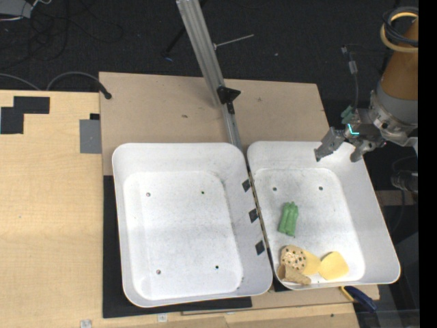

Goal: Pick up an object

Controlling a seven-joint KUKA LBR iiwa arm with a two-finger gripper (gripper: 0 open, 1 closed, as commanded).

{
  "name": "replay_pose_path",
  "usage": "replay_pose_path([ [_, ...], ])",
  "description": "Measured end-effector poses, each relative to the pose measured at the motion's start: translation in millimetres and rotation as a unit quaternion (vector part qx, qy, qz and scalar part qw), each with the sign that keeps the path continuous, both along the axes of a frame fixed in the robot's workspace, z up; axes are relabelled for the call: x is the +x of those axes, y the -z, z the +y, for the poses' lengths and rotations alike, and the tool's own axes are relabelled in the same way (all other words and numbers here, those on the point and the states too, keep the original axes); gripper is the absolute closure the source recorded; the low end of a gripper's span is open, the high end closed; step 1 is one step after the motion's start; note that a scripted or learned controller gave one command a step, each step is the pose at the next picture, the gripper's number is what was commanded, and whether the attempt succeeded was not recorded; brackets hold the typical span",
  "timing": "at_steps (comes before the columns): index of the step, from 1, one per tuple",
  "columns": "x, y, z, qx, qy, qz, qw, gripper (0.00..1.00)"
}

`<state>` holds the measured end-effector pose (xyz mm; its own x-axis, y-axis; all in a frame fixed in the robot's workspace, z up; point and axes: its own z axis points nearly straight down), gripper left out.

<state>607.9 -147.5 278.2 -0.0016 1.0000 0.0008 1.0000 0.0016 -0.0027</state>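
Jaws (341,144) spread apart and holding nothing, over the right bin's (369,203) far rim.
Green object (289,219) lies well below-left of them on open floor; spotted object (294,257) and yellow object (333,266) crowd the near rim.

Arm (399,60) cut off by the right edge above the wrist.

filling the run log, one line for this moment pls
gripper: open, holding nothing, over right bin's far edge | green object, yellow object, speckled object: in bin
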Motion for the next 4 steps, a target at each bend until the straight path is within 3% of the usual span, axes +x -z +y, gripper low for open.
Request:
replay_pose_path([
  [1,-5,44,1,0.0002,0.001,0.002,1.0,0.0],
  [3,-5,173,8,0.0007,0.002,0.003,1.0,0.0],
  [4,-4,159,6,0.0002,0.006,0.001,1.0,1.0],
])
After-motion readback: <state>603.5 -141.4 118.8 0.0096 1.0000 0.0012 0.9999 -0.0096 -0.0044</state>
